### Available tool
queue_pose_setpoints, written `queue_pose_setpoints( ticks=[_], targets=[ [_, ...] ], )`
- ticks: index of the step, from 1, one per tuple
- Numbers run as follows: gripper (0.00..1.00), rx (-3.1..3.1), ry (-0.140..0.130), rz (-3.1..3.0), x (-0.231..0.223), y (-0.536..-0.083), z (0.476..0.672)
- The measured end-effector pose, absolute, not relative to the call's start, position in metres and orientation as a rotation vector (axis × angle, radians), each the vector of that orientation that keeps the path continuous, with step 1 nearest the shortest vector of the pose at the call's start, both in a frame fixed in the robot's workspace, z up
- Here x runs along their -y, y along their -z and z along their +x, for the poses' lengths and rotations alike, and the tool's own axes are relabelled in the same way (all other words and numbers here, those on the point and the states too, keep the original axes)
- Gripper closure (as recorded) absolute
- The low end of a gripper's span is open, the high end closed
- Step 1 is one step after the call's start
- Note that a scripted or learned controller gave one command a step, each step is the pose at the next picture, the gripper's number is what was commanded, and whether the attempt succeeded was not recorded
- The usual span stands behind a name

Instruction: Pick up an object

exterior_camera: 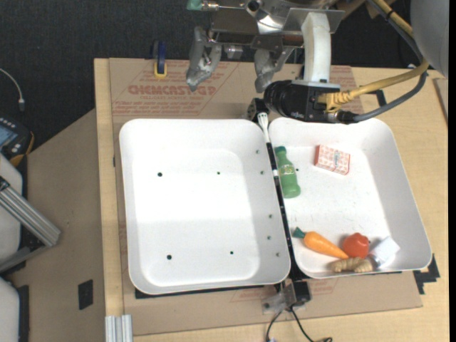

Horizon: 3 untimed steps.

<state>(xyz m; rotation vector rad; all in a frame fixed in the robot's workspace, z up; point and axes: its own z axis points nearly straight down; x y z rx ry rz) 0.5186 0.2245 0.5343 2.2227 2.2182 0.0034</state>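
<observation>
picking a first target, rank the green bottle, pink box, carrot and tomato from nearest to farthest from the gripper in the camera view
Measured from the gripper, raised above the bins' far edge:
1. Green bottle, at the right bin's left wall.
2. Pink box, far middle of the right bin; nearly as close as the bottle, hard to separate.
3. Carrot, near edge of the right bin.
4. Tomato, just right of the carrot.

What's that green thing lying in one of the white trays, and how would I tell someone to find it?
Look at the right-hand white bin, along its left wall where the two bins meet. There lies a small green bottle, pointing away from the camera. It is the only green object; its neighbours are a pink box and a carrot.
</observation>
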Motion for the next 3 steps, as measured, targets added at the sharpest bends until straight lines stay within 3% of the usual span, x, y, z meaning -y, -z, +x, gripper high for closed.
queue_pose_setpoints(
  ticks=[1, 2, 3],
  targets=[
    [0.0, -2.223, 0.002, 2.222, -0.208, -0.536, 0.478],
    [1.0, -2.223, -0.002, 2.221, -0.209, -0.546, 0.479],
    [1.0, -2.212, 0.0, 2.228, -0.155, -0.533, 0.544]
  ],
)
